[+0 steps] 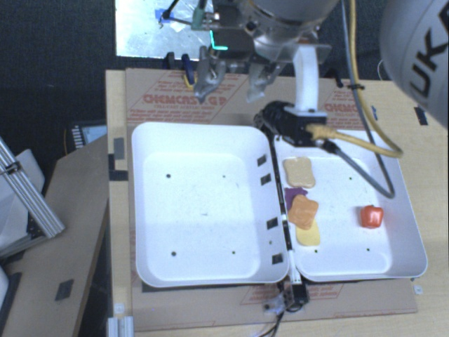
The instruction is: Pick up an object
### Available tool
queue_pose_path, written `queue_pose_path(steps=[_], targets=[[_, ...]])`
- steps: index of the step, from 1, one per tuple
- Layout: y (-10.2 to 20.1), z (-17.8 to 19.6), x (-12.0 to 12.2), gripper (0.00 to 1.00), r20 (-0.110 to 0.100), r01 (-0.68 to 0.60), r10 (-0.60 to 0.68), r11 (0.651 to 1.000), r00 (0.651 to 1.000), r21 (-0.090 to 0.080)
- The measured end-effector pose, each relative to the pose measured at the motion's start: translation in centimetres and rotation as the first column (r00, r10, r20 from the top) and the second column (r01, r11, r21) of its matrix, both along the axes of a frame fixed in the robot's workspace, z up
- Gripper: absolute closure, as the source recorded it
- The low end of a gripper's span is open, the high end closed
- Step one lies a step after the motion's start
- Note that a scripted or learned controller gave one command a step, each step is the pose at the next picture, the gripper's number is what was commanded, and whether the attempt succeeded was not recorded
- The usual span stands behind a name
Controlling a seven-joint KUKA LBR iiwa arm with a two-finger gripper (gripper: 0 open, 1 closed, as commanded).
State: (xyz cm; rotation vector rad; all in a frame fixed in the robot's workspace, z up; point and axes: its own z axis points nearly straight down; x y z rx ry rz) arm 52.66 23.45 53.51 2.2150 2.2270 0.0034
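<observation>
We note two shallow bins of smooth white plastic with rounded corners, the left bin point(196, 209) and the right bin point(344, 258), set side by side on a sheet of brown cardboard point(168, 97) printed in red; small black clips point(270, 181) sit along the seam where the rims meet; each floor carries a few tiny dark dots. The right bin holds five small pieces: a tan slice point(297, 171), flat, matte and bread-shaped, near the seam; just below it a purple piece point(295, 196), largely covered by an orange piece point(304, 212) with a rough, crumbly surface, so its shape is unclear; below that a pale yellow piece point(309, 235), smooth and rounded, touching the orange one; well apart toward the right wall, a glossy red object point(372, 217), blocky, its kind hard to make out. The gripper point(229, 93) hangs above the cardboard behind the left bin's far rim; its metal fingers point(208, 79) are spread apart with nothing between them; the arm above is cut off by the top edge.
</observation>
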Motion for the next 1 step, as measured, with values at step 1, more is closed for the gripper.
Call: queue_pose_path(steps=[1], targets=[[0.04,1.16,0.01,1.0,0.003,-0.003,0.003,1.0,1.0,0.002]])
